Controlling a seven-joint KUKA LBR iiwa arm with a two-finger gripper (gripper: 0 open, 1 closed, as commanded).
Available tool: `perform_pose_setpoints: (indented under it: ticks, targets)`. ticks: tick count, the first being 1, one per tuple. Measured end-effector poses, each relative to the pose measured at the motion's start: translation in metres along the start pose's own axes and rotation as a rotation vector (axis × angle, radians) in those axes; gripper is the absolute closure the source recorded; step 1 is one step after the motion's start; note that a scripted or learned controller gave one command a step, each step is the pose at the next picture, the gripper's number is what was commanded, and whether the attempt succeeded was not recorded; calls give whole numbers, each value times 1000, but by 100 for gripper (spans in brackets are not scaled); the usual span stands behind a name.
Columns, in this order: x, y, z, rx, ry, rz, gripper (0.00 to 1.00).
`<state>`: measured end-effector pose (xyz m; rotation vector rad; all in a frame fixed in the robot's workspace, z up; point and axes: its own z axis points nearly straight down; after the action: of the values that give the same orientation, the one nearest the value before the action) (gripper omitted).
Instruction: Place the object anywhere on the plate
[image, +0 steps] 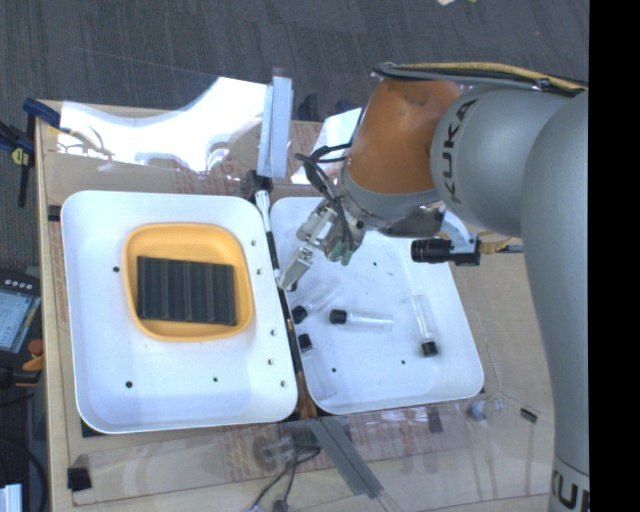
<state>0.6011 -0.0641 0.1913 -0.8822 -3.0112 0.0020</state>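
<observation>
A yellow plate (186, 241) with a dark ribbed middle lies in the left bin (100, 380). In the right bin (380, 385) lie two clear tubes with black caps. One tube (362, 320) is near the middle and the other tube (421, 318) is to its right. My gripper (318, 256) hangs over the right bin's upper left part, close to the divide between the bins, tilted down-left. Its fingers stand apart, with nothing visible between them. The tubes lie below and to the right of it, untouched.
Two small black pieces (298, 314) (305, 342) rest by the right bin's left wall. A crumpled clear sheet (180, 130) and an upright grey panel (276, 125) stand behind the bins. The arm's grey and orange body (480, 150) covers the right bin's far corner.
</observation>
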Motion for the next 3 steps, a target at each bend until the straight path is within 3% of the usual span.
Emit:
perform_pose_setpoints:
  ticks: [1,2,3]
  targets:
    - [-29,29,-79,-3,-6,-46,0]
    - [-36,-27,-24,0,-2,-38,0]
    - [-17,-58,-7,-1,-1,-248,0]
